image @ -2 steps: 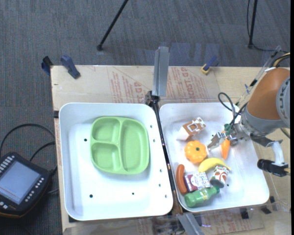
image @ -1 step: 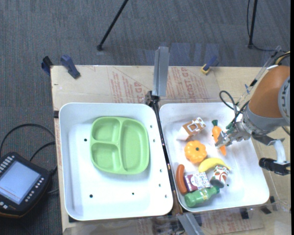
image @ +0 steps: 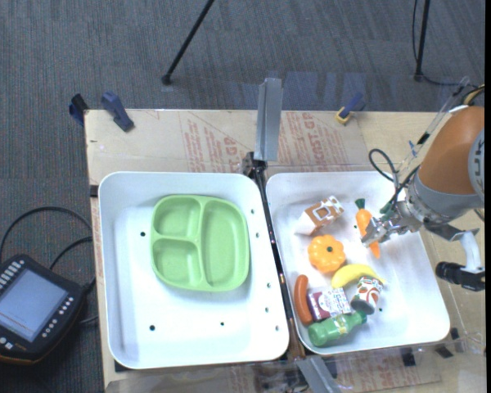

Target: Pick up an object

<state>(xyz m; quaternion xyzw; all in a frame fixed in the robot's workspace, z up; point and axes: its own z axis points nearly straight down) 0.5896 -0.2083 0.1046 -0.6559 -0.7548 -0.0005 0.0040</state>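
Gripper (image: 375,234) lowered beside carrot (image: 364,219) at 3 o'clock of right bin (image: 425,301) (likely next pick); whether it is apart or together cannot be told.

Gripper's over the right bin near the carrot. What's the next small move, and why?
Probably lower straight down onto the toy carrot. The gripper sits right beside it in the right bin, with nothing visibly between its fingers, and the carrot lies apart from the pumpkin.

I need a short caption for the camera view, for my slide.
Gripper low over the toy carrot in the right bin; green plate in the left bin.
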